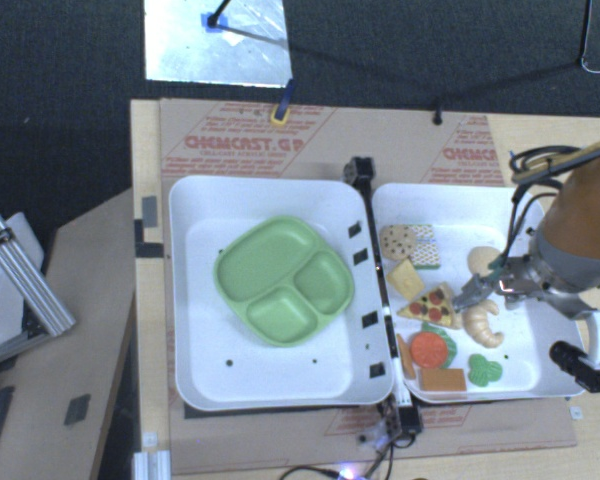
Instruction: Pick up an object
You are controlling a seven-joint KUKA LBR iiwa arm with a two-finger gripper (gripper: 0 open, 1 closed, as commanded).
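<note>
Lying in the right bin (525, 230), just below the gripper (477, 293), the croissant (483, 326) looked to you like a light, stiff, smooth plastic toy, likely to slip unless pinched across its thick middle. You could see nothing held by the gripper; how it was set I cannot tell. Close around sat the pizza slice (432, 307), tomato (429, 349) and broccoli (485, 371), while the green plate (283, 280) lay in the left bin (195, 218).

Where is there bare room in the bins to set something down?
Left bin: bare floor rings the green plate, widest at its near and left sides. Right bin: crowded with toy food and the gripper; a bare strip remains along the far wall.
</note>
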